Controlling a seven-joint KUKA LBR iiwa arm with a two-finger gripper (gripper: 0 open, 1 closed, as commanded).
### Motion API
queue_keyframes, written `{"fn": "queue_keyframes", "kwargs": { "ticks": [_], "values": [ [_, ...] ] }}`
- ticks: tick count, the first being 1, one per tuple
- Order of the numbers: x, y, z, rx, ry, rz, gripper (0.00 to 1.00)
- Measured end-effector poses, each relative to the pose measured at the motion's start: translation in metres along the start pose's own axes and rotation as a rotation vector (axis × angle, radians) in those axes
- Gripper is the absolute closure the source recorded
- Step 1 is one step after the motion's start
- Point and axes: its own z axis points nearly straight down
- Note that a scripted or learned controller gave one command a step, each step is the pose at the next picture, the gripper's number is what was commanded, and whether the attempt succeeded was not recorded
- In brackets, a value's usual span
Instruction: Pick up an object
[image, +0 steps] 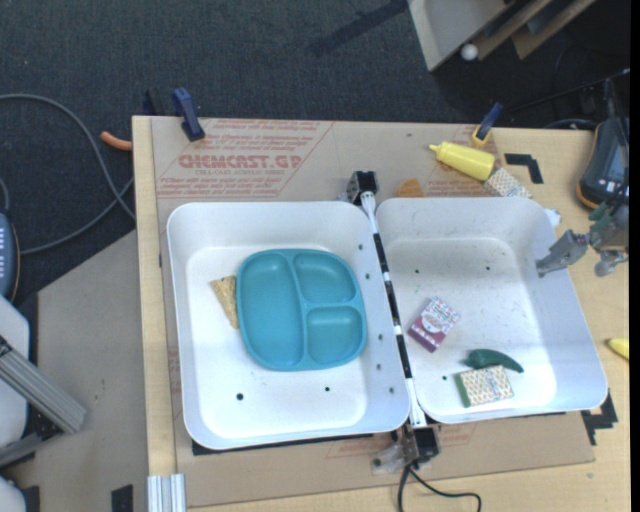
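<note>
Left bin (200, 300): sitting well to the gripper's left, carrying a teal divided plate (302, 308) that is lying flat, with a tan cracker-like piece (226, 295) peeking out from under the plate's left edge.
Right bin (520, 250): lying just left of and below the gripper, holding three small things in its near half.
Small packet (434, 323): a white and pink printed wrapper, lying tilted, down and to the left of the gripper, apart from the other two.
Green piece (494, 359): dark, curved, pepper-like, lying farther down from the gripper and touching the top edge of the sponge-like pad (485, 386), a pale speckled rectangle with a green edge.
Gripper (582, 250): hanging over the right bin's right rim, its fingers looking spread and carrying nothing between them.
Progress: judging from this, the pick is not yet made; choosing a target, reaching down-left, closing and lifting are all remaining.
</note>
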Motion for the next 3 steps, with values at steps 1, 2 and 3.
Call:
{"fn": "queue_keyframes", "kwargs": {
  "ticks": [1, 2, 3],
  "values": [
    [0.033, 0.016, -0.002, -0.001, 0.000, -0.002, 0.00],
    [0.082, -0.010, 0.144, 0.005, 0.002, -0.001, 0.00],
    [0.051, -0.054, 0.175, 0.003, 0.001, 0.002, 0.00]
  ]
}}
